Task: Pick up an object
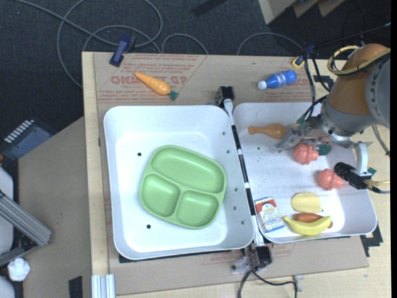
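My gripper (301, 138) hangs low over the back part of the right bin (273, 166), under the grey arm with its orange band. It is directly above and touching or nearly touching a pink-red toy fruit (304, 154). An orange drumstick-shaped toy (268, 130) lies just to its left. A second pink fruit (328, 179) sits further front-right. Near the bin's front lie a yellow fruit (306, 202), a red sausage-like piece (306, 216), a banana (308, 226) and a small red-and-white carton (267, 214).
The left bin (124, 135) holds a green divided plate (182, 186). Behind the bins on the cardboard lie a toy carrot (155, 83) and a blue bottle (277, 79). A black clamp (224, 95) sits between the bins, and cables run near the arm.
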### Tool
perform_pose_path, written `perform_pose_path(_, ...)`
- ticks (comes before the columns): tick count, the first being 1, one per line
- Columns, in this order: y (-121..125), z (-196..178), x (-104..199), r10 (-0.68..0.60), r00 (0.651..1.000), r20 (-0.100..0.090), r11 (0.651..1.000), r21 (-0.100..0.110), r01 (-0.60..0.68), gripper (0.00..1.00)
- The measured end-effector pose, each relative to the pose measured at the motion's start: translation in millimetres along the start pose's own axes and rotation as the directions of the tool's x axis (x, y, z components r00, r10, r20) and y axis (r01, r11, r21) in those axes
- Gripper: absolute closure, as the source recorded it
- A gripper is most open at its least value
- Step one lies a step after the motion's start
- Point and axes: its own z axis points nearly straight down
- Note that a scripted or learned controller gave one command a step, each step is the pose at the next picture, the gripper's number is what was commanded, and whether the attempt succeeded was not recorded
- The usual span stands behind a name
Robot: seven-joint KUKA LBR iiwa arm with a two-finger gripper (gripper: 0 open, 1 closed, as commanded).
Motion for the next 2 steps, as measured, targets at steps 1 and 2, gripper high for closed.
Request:
perform_pose_path(1, -2.7, -7.2, -3.6, 0.003, 1.000, 0.006, 1.000, 0.006, -0.003, 1.00)
perform_pose_path(2, -47.5, -66.6, 37.0, 0.006, 1.000, 0.006, 1.000, 0.011, -0.006, 1.00)
